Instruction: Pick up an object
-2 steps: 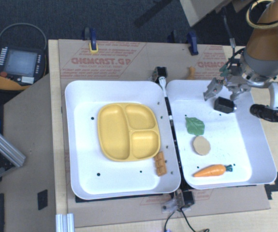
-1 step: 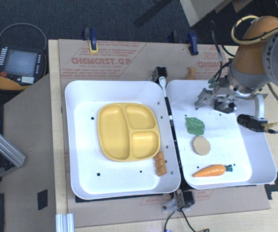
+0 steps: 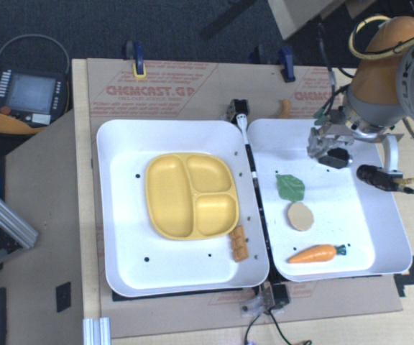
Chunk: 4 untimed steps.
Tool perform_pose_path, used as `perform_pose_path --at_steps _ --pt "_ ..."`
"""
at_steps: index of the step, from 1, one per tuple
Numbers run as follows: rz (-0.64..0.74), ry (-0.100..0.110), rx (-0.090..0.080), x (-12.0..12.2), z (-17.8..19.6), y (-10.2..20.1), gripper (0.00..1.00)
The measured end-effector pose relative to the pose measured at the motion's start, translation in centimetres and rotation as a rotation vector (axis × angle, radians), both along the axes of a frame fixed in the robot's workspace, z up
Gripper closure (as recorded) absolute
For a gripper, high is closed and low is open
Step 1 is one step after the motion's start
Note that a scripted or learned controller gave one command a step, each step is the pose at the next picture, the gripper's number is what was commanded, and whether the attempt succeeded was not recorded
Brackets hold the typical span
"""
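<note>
A robotics lab: grey-and-orange arm (image 3: 387, 63) at 2 o'clock over a clamped board tabletop (image 3: 192, 85), teach pendant (image 3: 27, 95) at 10 o'clock, loose cables (image 3: 264, 322) at 6 o'clock, toy carrot (image 3: 313, 254) in a white bin (image 3: 379, 228).

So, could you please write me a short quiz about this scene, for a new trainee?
1. True or false: the carrot lies in the same bin as the yellow divided plate.
2. Which item lies nearest the gripper? A) carrot B) green piece C) brown piece
3. Fill in: the round tan piece lies between the green piece and the ____.

Key: 1 false; 2 B; 3 carrot.
</note>
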<state>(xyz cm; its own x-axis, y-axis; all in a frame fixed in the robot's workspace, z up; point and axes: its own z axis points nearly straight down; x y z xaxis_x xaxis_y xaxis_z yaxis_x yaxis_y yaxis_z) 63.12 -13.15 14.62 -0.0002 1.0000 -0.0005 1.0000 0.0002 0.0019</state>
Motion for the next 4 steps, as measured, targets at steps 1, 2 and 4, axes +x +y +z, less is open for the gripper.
perform_pose_path --at_steps 1,2,4 --pt "0.001 -0.007 -0.002 0.5 6.4 0.2 1.0" --pt "0.001 -0.007 -0.002 0.7 11.8 0.2 1.0" --pt "0.004 0.005 0.002 -0.1 10.7 10.5 1.0"
